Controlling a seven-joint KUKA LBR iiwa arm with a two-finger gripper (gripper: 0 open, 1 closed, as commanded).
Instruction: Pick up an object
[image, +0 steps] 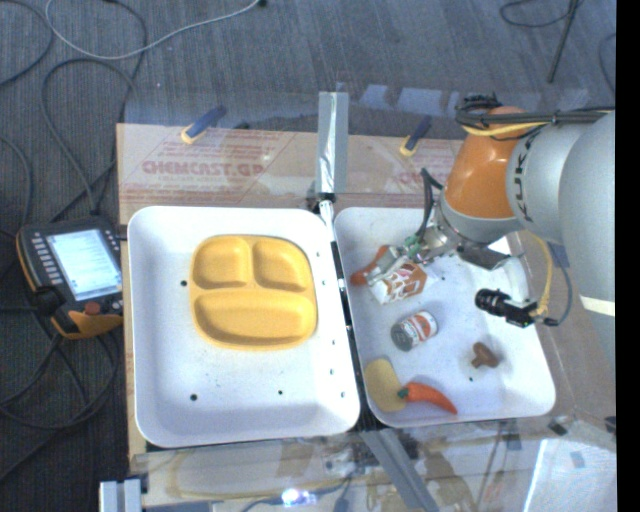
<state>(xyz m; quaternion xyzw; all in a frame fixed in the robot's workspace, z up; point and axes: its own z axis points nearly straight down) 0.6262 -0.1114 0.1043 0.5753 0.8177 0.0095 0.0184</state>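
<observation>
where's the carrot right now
In the camera view, the carrot lies in the right bin near its front edge, next to a pale yellow piece and in front of the small can.

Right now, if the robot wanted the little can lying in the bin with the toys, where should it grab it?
Probably across the middle of the can, coming straight down from above. It lies on its side in the right bin, so its round sides are up and free. White floor shows around it, and the carrot and carton lie apart from it.
</observation>
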